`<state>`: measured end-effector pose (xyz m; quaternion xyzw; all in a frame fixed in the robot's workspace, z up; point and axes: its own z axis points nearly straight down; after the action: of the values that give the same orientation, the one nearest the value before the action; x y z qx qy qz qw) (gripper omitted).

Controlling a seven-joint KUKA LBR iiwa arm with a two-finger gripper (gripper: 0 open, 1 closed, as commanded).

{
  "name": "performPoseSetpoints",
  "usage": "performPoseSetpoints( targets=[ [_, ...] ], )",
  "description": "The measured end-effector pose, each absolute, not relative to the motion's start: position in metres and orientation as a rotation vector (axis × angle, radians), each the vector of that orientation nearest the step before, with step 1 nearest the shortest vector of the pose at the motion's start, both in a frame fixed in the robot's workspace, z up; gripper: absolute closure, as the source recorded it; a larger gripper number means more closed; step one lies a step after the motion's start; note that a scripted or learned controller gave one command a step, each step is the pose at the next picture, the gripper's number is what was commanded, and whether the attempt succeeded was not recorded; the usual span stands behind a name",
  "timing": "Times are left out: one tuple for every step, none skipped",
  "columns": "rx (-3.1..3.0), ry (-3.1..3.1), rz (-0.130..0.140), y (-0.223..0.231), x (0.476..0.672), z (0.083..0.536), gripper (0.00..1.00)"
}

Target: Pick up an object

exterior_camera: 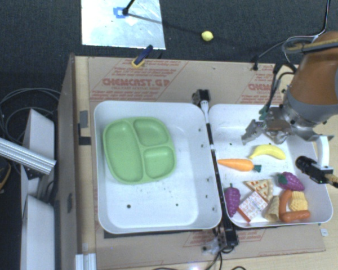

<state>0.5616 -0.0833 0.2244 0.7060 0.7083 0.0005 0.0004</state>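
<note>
My gripper hangs over the back of the right bin, its fingers spread open with nothing between them. Just in front of it lies a yellow banana, and left of that an orange carrot. Nearer the front are a purple grape bunch, a second purple grape bunch, a sandwich wedge, a red-and-white packet, and a hot dog with an orange piece. The gripper sits above and slightly left of the banana, not touching it.
A green divided plate lies in the left bin. A divider bar separates the two bins. The arm's orange band rises at the right. A small yellow ball lies on the dark floor behind the bench.
</note>
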Motion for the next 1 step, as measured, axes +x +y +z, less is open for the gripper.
performPoseSetpoints(
  targets=[
    [2.219,2.221,0.001,-0.134,0.5795,0.0845,0.0]
  ],
)
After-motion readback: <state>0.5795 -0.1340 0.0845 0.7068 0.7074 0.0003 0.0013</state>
